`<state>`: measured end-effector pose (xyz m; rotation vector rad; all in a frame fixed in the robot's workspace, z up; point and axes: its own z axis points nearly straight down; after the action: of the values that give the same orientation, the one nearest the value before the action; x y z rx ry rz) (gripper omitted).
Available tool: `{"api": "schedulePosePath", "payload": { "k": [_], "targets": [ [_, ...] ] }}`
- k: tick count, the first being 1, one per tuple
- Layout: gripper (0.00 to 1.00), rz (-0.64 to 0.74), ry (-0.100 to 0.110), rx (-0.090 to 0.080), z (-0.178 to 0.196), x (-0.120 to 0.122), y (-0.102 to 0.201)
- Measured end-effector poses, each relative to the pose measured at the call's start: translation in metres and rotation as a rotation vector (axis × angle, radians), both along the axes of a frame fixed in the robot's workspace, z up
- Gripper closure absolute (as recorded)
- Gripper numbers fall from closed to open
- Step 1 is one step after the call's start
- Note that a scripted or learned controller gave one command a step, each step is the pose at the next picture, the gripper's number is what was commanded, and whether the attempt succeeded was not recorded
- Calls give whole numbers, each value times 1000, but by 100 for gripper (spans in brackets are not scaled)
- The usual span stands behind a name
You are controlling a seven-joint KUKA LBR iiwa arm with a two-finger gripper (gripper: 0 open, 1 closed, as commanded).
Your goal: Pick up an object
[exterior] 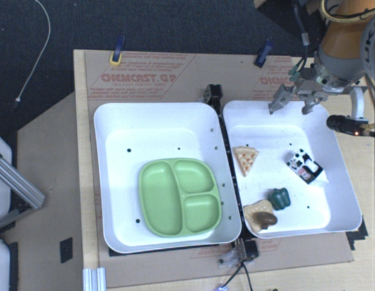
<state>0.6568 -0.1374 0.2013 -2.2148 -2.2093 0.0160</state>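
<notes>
The arm (345,29) enters at the upper right of the frame, its orange band at the very top right corner. Its gripper (293,105) hangs over the upper edge of the right bin (339,223), with both fingers spread apart and nothing between them. One finger (277,103) points down toward the bin's upper left corner, the other sits a little to its right, above the bin's rim.

The right bin holds four things, all well below the gripper. A pizza slice (245,159), tan with red dots, lies near the bin's left wall, just right of the divide between the bins. A black and white toy (304,165) lies toward the right side, at about the same height in the frame. A teal pepper (278,198) sits lower, near the middle of the bin's lower part. Just left of and below it, touching or nearly touching it, lies a beige and brown lump (261,216) close to the bin's lower left corner; what it is cannot be told.

The left bin (108,132) holds a green tray (178,196) with three compartments, lying in its lower right part.

Both bins rest on a cardboard sheet (145,71) printed with red letters. Two clamps, one blue and yellow (118,50) and one blue (263,52), sit on its upper edge.
</notes>
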Motion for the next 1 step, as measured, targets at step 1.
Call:
{"api": "schedulePosePath", "payload": {
  "k": [1],
  "targets": [
    [0, 3, -16, -2, 10, 3, 0]
  ]
}}
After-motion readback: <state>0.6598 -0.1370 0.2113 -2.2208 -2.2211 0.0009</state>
